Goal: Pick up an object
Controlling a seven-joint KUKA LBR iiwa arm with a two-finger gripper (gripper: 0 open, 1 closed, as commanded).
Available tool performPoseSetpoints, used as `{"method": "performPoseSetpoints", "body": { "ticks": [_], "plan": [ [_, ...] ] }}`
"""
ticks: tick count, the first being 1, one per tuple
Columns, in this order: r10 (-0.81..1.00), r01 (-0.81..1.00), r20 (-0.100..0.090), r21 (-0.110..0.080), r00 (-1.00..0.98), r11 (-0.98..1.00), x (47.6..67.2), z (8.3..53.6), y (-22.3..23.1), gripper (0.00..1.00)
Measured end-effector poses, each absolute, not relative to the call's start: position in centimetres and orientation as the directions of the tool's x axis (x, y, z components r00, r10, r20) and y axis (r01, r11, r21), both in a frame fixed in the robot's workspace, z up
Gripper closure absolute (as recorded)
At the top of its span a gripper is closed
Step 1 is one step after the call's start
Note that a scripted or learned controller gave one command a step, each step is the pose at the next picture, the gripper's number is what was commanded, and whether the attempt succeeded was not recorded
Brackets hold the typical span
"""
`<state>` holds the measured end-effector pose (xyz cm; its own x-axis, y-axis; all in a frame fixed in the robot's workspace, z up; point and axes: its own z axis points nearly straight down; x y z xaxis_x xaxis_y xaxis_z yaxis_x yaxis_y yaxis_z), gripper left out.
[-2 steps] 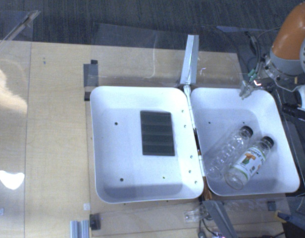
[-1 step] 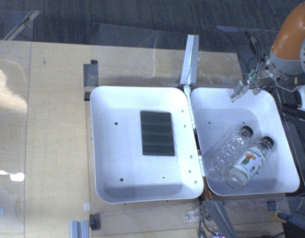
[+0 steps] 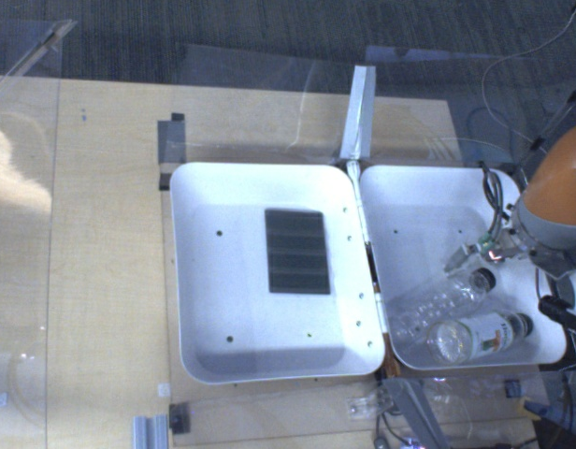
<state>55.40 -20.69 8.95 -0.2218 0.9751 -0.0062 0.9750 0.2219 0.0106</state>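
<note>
We see the claw [image 3: 466, 258] low over the right bin [image 3: 400, 204], reaching in from the right under the arm's orange band [image 3: 561, 187] & grey wrist. Can't tell its state: the tip is small, shiny and partly hidden by the wrist, and nothing reads as gripped. Just below the claw, nearly touching it, lies a clear plastic bottle [image 3: 436, 302] on its side, running down-left from it; hard to see against the white. Further below the claw, nr the bin's front wall, a second bottle [image 3: 480, 335] w/ white label & dark cap lies on its side, cap toward the right. Well to the claw's left is the left bin [image 3: 199, 251], w/ a dark ribbed rectangular block [image 3: 297, 252] flat at its middle. Both bins sit on the wooden worktop [image 3: 92, 251]; black cables [image 3: 494, 190] hang just above-right of the claw.
</note>
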Motion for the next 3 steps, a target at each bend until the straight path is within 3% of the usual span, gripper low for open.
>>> {"method": "performPoseSetpoints", "body": {
  "ticks": [1, 2, 3],
  "plan": [
    [1.000, 1.000, -0.002, 0.014, -0.008, 0.008, 54.1, 8.9, -20.6, 0.00],
    [1.000, 0.999, -0.005, 0.017, -0.031, 0.031, 52.3, 9.0, -20.7, 0.00],
    [0.999, 0.999, -0.007, 0.025, -0.033, 0.033, 52.6, 10.3, -20.6, 1.00]
  ]
}}
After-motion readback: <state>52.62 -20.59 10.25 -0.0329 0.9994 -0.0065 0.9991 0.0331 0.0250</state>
